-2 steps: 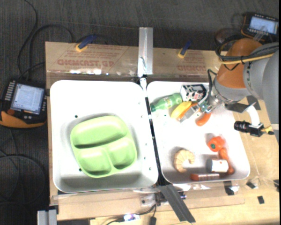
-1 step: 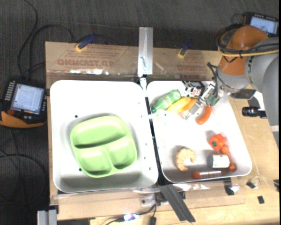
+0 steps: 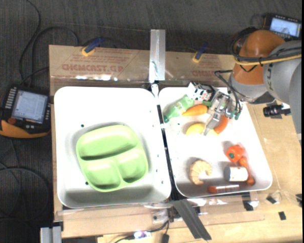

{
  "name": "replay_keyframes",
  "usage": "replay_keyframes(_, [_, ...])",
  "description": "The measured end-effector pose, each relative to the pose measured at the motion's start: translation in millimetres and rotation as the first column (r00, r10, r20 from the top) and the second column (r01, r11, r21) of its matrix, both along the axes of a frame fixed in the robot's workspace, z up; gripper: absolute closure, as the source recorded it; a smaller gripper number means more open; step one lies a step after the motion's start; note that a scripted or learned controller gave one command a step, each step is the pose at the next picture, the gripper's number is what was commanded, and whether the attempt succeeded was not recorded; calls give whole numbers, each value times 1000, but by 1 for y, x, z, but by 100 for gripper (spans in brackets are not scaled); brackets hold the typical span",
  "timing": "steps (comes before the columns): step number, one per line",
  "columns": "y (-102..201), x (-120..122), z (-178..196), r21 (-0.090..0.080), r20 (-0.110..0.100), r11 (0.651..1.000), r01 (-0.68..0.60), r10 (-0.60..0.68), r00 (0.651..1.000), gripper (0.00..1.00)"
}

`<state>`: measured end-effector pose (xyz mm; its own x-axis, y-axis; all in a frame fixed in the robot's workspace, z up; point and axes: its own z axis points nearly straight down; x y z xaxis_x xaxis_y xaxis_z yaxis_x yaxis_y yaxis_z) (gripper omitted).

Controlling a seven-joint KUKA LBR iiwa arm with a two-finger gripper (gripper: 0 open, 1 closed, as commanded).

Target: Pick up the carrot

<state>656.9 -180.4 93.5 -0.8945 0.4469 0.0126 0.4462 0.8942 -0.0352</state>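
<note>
In the right bin (image 3: 258, 151), toy foods are seen nearest, among them a croissant (image 3: 200, 170). Farther back, the gripper (image 3: 212, 127) is poised narrowly parted beside the carrot (image 3: 195, 110), which is not held. Approach is judged under way; realignment over the carrot is called for.

Dark carpet floor (image 3: 116, 9) — black cables (image 3: 28, 14) trailing across.

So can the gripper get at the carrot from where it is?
Probably yes: the gripper hangs right beside the carrot, whose top is uncovered, though the green leafy toy and a yellow piece crowd it.
</note>
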Motion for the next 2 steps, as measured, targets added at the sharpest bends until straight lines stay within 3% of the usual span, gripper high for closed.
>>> replay_keyframes(1, [5, 6, 10, 3, 27, 1000, -4, 3, 1000, 100])
replay_keyframes(2, [38, -37, 64, 29, 29, 993, 115, -115, 993, 100])
